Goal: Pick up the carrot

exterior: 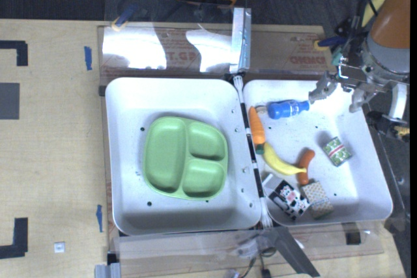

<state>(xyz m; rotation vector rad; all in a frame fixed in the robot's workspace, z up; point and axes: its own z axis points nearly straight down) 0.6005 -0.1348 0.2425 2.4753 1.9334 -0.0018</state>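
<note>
We have the tool [337,93] at the far right corner of the right bin [374,172], fingers spread wide, nothing between them. One fingertip sits just right of the blue bottle [287,108], the other hangs over the bin's right rim.

The carrot [257,126] lies well left of the tool, along the right bin's left wall, long axis running near to far, just left of the blue bottle's cap end. Untouched.

Nearer to us from the tool, in the same bin: banana [280,161] just below the carrot's near end, an orange sausage-shaped piece [304,165] touching the banana's right end, a small green-labelled can [337,150] lying tilted and apart from the rest, a black-and-white patterned item [288,198] and a tan checkered block [317,198] at the near edge.

Left bin [124,101], far left of the tool, holds a green divided plate [186,156]. Both bins sit on the bench [45,140].
</note>
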